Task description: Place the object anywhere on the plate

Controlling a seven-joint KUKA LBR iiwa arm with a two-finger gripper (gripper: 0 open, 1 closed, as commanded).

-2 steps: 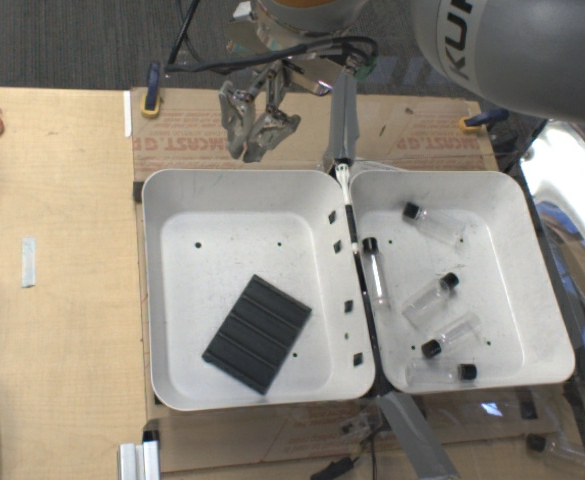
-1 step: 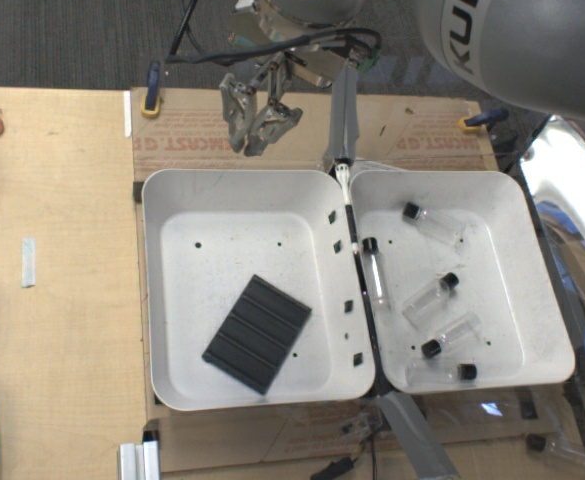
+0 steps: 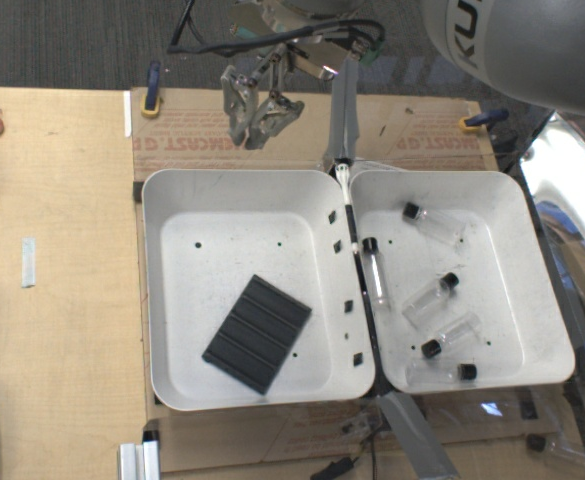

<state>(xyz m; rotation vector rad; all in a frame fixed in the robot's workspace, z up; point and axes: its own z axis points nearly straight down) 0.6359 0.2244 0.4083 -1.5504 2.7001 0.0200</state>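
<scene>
Clear vials [image 3: 435, 296] lie right of the black plate [image 3: 258, 332], in the other bin. Gripper [image 3: 257, 118] hangs beyond it; finger state unclear. Vials may roll or slip.

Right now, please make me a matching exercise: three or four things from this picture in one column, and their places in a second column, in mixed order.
Things:
1. black ridged plate
2. clear vials with black caps
3. gripper
4. blue clamp

Places:
A. above the cardboard, behind the left bin
B. in the left bin
C. at the cardboard's far left corner
D. in the right bin

Pairs: 1-B, 2-D, 3-A, 4-C
</scene>
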